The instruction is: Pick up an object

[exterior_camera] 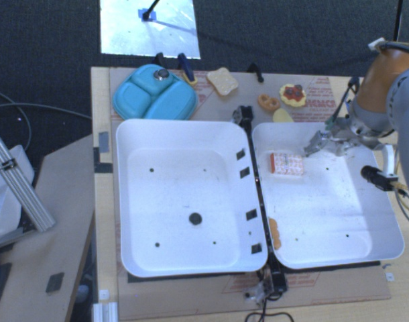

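**Gripper poised above the right bin, small packet close by**

The small red-and-white packet (286,164) is taken as the landmark: it is seen lying flat on the floor of the right bin (338,237), toward the bin's far left corner, and it is judged the likeliest thing to be picked. Just to the right of the packet and slightly farther back, the gripper (316,144) is held low over the bin, carried in by the grey arm (392,92) from the right. Whether it is spread or pressed together cannot be told at this size and angle; nothing is seen pinched in it. The packet is apart from it, untouched.

Left of the packet, beyond the divider, the left bin (144,247) is seen with only a small dark disc (195,218) on its floor. Behind the packet, on the desk (312,89), toy foods are set out of the way, which leaves them beyond the picking area. Toward the front from the packet, a small tan piece (274,233) rests against the right bin's left wall, awkward for a grasp.
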`<state>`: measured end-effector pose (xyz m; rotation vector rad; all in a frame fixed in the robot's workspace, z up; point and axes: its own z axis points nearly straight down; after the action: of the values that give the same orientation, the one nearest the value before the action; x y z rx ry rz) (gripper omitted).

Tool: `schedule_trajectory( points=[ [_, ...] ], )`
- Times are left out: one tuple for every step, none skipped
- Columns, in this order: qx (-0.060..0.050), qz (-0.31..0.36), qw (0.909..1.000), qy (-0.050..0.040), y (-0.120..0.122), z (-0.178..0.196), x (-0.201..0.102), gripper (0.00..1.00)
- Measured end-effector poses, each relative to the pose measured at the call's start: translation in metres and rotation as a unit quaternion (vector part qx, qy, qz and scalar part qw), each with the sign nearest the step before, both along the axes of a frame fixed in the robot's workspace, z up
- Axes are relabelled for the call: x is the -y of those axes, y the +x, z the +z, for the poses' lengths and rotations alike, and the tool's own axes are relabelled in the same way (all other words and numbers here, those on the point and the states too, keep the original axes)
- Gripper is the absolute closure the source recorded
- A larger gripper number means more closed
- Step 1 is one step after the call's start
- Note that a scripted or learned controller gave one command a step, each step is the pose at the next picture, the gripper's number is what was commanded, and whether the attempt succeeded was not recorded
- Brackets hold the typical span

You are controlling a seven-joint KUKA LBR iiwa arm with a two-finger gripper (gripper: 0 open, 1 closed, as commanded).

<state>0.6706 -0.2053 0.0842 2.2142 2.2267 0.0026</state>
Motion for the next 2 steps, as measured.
schedule_trajectory(
  points=[
    [0.001,0.002,1.0,0.0006,0.0,0.028,-0.079,0.0],
    [0.008,-0.004,1.0,-0.0013,-0.084,0.006,-0.08,0.0]
  ],
)
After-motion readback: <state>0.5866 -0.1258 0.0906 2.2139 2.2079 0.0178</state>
